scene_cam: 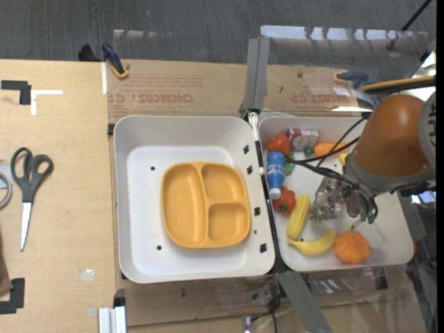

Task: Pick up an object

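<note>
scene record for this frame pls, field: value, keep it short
arm: reaches in from the right, over the right bin
gripper: low in the right bin, beside the corn cob; grasp unclear
right bin contents: banana, orange fruit, blue bottle, small toy foods
left bin: yellow divided plate
bench, left: scissors

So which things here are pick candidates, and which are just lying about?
In play: gripper, banana, corn cob, orange pumpkin, blue bottle, all in the right bin.
Lying about: yellow divided plate, scissors, blue clamp.
</note>
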Robot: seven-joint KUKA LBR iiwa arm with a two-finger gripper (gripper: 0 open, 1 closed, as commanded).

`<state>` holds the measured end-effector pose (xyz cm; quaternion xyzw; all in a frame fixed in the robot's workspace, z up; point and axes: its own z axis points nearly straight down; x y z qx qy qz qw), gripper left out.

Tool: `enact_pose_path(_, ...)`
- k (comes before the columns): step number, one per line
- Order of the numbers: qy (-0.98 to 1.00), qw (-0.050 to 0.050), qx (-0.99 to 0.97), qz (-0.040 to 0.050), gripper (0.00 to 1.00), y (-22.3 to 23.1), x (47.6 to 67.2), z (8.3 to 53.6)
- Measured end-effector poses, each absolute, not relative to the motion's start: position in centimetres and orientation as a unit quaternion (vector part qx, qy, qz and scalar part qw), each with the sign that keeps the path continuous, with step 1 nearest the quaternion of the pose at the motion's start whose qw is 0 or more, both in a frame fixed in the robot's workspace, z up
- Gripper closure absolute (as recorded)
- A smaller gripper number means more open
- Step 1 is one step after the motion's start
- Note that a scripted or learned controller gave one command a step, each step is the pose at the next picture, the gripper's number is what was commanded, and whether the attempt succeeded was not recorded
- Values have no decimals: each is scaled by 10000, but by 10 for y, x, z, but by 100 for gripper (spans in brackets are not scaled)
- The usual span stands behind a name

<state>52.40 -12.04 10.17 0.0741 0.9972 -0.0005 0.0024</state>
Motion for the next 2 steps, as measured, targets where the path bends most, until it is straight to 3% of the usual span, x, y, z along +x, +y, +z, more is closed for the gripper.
enact_pose_path(1,10000,31,-41,-6,100,-175,613,287)
enact_pose_path(2,10000,26,-41,-3,0,-175,613,286)
